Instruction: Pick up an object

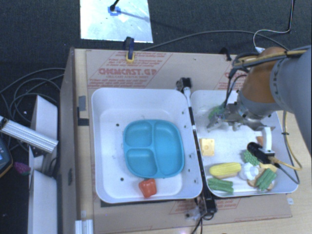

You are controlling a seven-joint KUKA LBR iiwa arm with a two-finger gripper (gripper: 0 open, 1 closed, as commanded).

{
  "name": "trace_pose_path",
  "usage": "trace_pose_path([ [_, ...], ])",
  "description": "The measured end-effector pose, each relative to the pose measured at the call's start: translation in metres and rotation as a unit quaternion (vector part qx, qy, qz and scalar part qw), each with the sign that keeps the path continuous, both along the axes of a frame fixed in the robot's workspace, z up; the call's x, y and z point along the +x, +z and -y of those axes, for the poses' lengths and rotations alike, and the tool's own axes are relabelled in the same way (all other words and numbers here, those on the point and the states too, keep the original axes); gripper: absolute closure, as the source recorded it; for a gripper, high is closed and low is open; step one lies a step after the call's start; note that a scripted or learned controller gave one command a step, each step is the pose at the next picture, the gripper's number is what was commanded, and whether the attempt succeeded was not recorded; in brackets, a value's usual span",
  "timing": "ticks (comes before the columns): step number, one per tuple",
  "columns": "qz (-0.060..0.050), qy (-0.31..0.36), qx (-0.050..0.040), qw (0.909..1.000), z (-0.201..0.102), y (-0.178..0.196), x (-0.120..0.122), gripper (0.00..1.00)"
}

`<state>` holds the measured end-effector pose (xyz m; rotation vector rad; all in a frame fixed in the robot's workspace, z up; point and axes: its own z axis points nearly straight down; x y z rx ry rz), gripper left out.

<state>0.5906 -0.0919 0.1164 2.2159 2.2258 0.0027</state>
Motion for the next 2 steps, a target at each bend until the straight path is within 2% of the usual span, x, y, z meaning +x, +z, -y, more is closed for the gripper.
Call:
trace_pose_path([
  [1,0.0,0.0,-0.0006,1.0,0.013,-0.032,0.049,0.0],
  [2,0.001,0.001,-0.001,1.0,0.036,-0.031,0.079,0.0],
])
